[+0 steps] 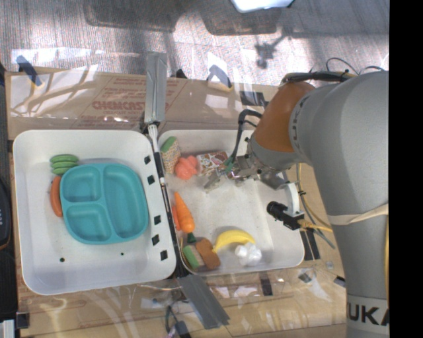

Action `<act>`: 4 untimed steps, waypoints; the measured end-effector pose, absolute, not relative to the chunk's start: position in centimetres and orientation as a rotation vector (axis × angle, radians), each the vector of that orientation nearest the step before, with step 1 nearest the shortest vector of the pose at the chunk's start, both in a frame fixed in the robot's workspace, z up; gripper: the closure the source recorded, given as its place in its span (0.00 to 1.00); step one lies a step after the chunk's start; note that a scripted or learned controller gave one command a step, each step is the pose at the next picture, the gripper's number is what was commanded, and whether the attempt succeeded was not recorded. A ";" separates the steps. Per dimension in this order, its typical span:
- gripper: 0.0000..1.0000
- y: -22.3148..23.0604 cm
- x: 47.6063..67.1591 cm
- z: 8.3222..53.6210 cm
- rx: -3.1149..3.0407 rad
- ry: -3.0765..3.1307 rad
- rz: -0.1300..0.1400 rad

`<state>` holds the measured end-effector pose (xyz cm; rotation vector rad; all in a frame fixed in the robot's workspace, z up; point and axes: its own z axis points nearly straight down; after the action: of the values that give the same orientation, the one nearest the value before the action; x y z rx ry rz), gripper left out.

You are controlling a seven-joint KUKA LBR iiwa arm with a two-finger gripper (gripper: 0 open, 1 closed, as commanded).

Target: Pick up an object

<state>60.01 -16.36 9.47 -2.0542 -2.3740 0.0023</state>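
Now, progress: nothing lifted yet.
Pincer (216, 177): low in right bin (287, 254), beside the pink toy (187, 167); grip state I cannot tell.
Left: grasp, lift.

Bench (99, 105) bears left bin (33, 264), right bin (284, 254), apparently touching.

Bright overhead light washes the two white bins (39, 264) nearly flat, with soft shadows. Glare streaks the clear sheet (99, 92) behind them, and a lamp's reflection (261, 4) glows at the top edge. Focus is slightly soft.
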 end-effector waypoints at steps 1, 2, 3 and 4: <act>0.00 -14.0 62.0 11.8 -1.883 -2.513 0.002; 0.00 -14.7 65.1 9.4 -2.162 -2.252 0.031; 1.00 -14.6 64.8 9.9 -2.145 -2.250 0.046; 1.00 -13.1 65.2 9.3 -2.320 -2.095 0.030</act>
<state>65.22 -13.06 9.27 -2.3203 -2.0950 0.0302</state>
